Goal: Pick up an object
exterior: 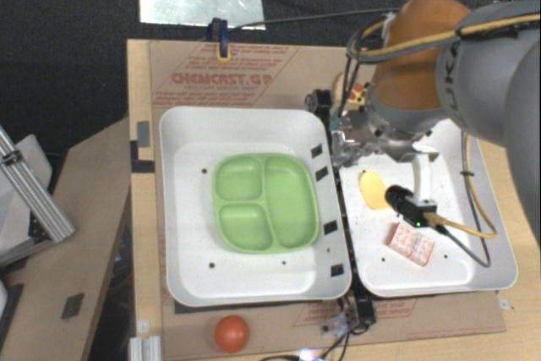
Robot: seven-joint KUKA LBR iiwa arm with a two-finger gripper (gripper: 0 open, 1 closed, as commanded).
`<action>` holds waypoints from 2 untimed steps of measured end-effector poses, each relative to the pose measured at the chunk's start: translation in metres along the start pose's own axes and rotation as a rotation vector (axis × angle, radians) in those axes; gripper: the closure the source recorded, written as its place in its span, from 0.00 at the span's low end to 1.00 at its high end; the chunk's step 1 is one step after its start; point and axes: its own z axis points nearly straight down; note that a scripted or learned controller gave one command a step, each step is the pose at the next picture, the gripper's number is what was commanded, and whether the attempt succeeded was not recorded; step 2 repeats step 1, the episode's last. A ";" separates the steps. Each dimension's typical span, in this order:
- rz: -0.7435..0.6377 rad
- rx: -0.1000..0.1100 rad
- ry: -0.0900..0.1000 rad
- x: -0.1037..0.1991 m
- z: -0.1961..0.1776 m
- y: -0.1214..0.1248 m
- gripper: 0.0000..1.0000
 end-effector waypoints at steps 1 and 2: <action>0.000 0.000 0.000 0.048 0.008 -0.017 1.00; 0.000 0.000 0.000 0.048 0.008 -0.017 1.00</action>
